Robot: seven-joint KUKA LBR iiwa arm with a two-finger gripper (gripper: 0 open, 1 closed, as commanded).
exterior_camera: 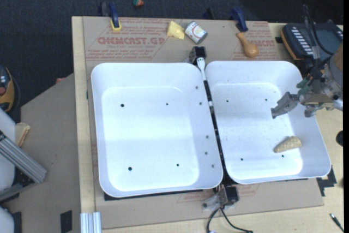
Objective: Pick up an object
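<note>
A small tan cone-shaped object (287,144) lies in the right bin (245,117), near its front right corner. My gripper (295,110) hangs over the right side of that bin, a little behind the tan object and apart from it. Its two grey fingers are spread, so it is open, with nothing between them. One fingertip (278,111) points toward the bin's middle.
The left bin (147,128) sits beside the right one. Behind the bins on the board lie a yellow piece (175,30), a small white box (195,32) and an orange-brown pear-shaped thing (248,47). Blue clamps (114,15) hold the board's far edge. A black device (305,41) stands at the back right.
</note>
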